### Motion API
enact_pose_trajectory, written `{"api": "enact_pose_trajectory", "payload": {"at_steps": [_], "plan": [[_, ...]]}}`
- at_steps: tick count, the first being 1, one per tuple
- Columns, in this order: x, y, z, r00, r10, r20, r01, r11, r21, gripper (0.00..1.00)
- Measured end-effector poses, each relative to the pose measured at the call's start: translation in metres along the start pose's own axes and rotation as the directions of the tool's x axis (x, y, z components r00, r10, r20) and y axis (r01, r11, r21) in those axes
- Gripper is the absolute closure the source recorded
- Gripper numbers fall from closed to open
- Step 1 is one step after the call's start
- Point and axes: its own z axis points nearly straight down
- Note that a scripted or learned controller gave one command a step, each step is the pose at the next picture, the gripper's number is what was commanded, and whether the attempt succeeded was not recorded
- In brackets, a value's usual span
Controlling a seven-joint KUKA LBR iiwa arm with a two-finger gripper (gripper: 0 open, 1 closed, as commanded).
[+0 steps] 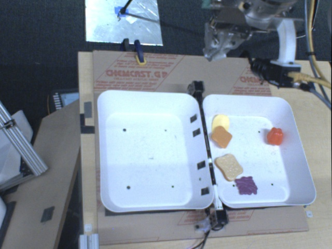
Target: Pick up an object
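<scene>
The right bin (pixel 295 134) holds several small objects: a yellow piece (pixel 221 121), an orange-brown block (pixel 222 137) touching it, a red object (pixel 275 136) near the right wall, a tan toast slice (pixel 229 166) and a purple grape bunch (pixel 247 185) at the front. My gripper (pixel 217 45) hangs high above the bench, behind the bins' far edge and well away from every object. Nothing is visible between its fingers.
The left bin (pixel 111 191) sits beside the right one, joined by a black-clipped divider (pixel 203 139). Both rest on a cardboard sheet (pixel 155 71). A shiny metal plate (pixel 123 14) lies at the back left. Cables (pixel 306 79) trail at the right.
</scene>
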Motion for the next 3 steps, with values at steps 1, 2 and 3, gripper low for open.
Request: {"api": "enact_pose_trajectory", "payload": {"at_steps": [1,2,3], "plan": [[0.102,0.013,-0.001,1.0,-0.014,0.0,0.014,1.0,0.02,1.0],[0.1,-0.044,-0.003,1.0,-0.009,0.002,0.009,1.0,0.022,1.0],[0.099,-0.041,-0.003,1.0,-0.007,0.003,0.007,1.0,0.021,0.0]]}}
